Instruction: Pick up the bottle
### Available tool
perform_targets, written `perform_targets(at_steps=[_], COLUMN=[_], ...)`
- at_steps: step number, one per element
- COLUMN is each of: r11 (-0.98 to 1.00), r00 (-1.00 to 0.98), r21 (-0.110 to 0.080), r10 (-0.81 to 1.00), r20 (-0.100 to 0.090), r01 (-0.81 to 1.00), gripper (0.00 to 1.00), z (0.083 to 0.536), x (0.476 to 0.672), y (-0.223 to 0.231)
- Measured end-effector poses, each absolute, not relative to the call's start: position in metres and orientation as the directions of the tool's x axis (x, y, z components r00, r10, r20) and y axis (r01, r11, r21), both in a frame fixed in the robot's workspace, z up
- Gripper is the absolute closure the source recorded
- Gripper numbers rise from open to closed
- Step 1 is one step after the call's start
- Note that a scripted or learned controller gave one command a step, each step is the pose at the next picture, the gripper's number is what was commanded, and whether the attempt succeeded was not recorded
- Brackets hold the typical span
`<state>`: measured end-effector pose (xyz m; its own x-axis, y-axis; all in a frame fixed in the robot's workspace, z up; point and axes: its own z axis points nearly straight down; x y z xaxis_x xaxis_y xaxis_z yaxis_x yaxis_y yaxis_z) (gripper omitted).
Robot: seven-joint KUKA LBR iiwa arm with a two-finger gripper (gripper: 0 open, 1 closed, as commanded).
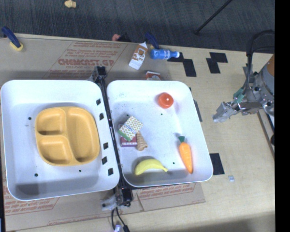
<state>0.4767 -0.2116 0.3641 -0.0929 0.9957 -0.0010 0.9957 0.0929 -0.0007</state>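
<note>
A small blue bottle (162, 54) lies on its side on the bench, beyond the far edge of the right bin (197, 129), next to a blue clamp. My gripper (224, 112) hovers over the bare bench to the right of that bin, about level with its middle. It is well away from the bottle, which lies up and to the left of it. Nothing is in the gripper.
The right bin holds a red tomato (165, 100), a snack packet (129, 128), a cone (141, 141), a banana (150, 166) and a carrot (185, 154). The left bin (9, 129) holds a yellow divided plate (66, 135). A small carton (138, 56) lies left of the bottle.
</note>
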Motion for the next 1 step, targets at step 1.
perform_targets(at_steps=[1], r11=[0.218], r00=[-0.218], r21=[-0.001], r10=[0.976], r20=[-0.001], r01=[0.976], gripper=[1.0], z=[0.3919], x=[0.4767], y=[-0.211])
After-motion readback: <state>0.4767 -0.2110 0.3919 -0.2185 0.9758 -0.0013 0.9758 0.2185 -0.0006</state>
